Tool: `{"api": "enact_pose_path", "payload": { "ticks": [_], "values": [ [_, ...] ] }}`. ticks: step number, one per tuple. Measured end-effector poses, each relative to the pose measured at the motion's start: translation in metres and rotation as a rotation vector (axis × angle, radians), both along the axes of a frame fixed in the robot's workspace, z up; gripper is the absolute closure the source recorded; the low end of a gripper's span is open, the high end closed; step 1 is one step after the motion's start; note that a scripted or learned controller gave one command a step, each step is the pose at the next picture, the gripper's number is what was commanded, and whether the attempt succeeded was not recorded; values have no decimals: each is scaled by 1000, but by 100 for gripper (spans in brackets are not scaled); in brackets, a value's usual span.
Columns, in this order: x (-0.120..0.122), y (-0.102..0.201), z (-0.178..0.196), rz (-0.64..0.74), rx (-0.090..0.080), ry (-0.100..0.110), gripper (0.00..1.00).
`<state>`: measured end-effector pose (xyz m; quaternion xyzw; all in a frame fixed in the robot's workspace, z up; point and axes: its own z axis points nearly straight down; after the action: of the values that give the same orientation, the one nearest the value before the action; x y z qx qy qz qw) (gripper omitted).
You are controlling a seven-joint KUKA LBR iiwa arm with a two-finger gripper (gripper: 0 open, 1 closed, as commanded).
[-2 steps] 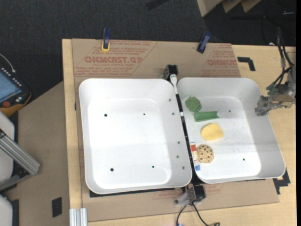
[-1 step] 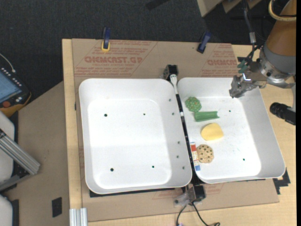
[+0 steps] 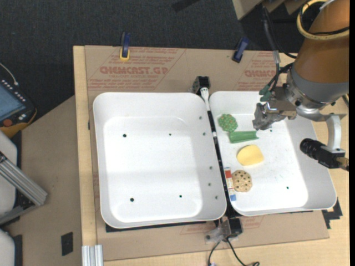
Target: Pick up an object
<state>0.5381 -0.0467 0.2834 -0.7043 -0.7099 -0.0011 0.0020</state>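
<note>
I count 2 shallow white bins on my worktop (image 3: 166, 60), side by side on a brown cardboard sheet printed with red lettering. The left bin (image 3: 111, 148) is smooth plastic with rounded corners and 4 small dark dots on its floor. The right bin (image 3: 310, 187) touches it along a dark seam.

In the right bin I see 4 loose things, all toward its left half. 1 green lumpy piece (image 3: 227, 121), bumpy like a broccoli floret, lies nearest the far wall. Just beside it, on the near side, is 1 flat green bar (image 3: 243, 136), straight-edged and lying at a slight slant. Nearer again is 1 smooth yellow rounded lump (image 3: 250, 155). Closest to me is 1 round tan cookie (image 3: 241, 180) with dark specks, lying against a small red and blue item at the seam.

The arm (image 3: 321, 54) reaches in from the right, grey with an orange band. Its tool (image 3: 266, 117) sits low over the right bin, just to the right of the green piece and above the bar's right end. I cannot tell how far open it is, and I see nothing gripped in it.

2 blue clamps (image 3: 125, 43) hold the cardboard's far edge.
</note>
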Motion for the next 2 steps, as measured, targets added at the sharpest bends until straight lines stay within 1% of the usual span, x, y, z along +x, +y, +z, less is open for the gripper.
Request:
{"api": "enact_pose_path", "payload": {
  "ticks": [1,2],
  "values": [
    [-20,64,40,1,-1,-7,100],
    [-24,128,86,1,-1,-7,100]
  ]
}}
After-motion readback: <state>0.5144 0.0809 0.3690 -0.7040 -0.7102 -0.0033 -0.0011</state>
